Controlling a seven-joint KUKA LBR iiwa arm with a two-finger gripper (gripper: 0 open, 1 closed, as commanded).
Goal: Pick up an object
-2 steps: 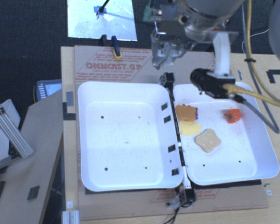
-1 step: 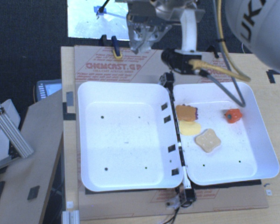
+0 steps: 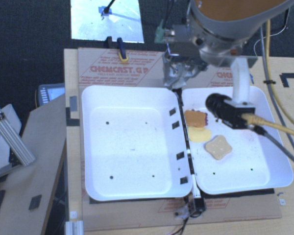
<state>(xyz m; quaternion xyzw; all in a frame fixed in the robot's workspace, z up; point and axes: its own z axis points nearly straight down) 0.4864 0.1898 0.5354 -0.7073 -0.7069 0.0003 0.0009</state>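
Three small objects lie in the right bin near its left wall: an orange-brown block, a flat yellow piece just below it, and a tan toast-shaped piece nearer the front. My gripper hangs over the back end of the divider between the two bins, behind and to the left of these objects and apart from them. Nothing shows in its grasp. The arm's wide orange and grey body fills the top right.
The left bin shows bare white floor. A black cylinder on a white bracket, with a yellow cable, hangs over the right bin beside the orange-brown block. A cardboard sheet lies under both bins.
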